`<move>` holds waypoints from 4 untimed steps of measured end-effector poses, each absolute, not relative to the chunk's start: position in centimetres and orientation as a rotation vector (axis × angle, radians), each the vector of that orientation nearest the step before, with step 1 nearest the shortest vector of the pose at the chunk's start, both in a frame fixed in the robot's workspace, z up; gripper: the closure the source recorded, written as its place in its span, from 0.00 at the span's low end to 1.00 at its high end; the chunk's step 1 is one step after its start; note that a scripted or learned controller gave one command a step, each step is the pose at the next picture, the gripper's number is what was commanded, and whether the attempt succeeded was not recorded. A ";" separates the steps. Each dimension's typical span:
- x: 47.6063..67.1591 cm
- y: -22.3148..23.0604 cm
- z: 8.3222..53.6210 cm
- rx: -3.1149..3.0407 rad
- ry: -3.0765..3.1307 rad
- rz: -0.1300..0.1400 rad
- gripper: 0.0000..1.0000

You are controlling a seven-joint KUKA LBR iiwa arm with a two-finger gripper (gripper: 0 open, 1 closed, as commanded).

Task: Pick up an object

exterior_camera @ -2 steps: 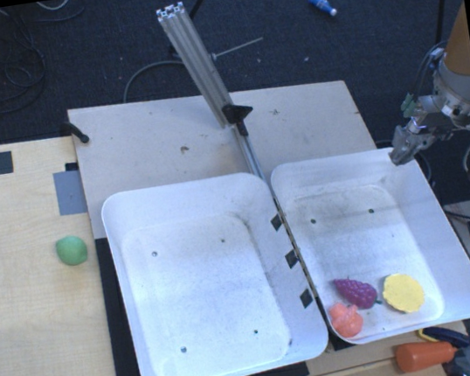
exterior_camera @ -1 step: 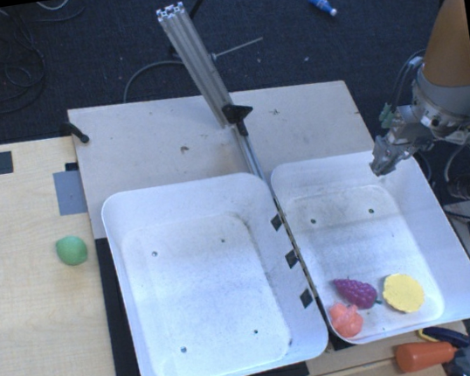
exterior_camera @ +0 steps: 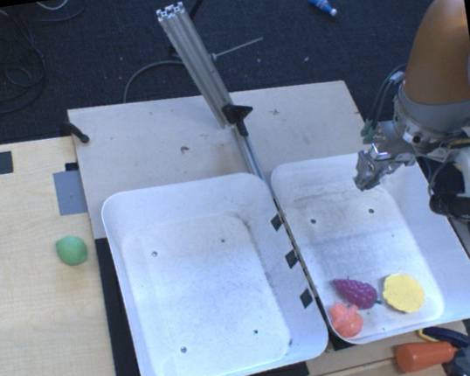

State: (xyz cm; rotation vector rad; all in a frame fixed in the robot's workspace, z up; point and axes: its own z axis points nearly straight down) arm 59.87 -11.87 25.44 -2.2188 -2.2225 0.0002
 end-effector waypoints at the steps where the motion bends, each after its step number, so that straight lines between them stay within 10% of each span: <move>1: 58.2 -6.6 24.0 -2.217 -2.224 0.001 1.00; 4: 52.7 7.6 23.6 -2.218 -2.224 0.000 1.00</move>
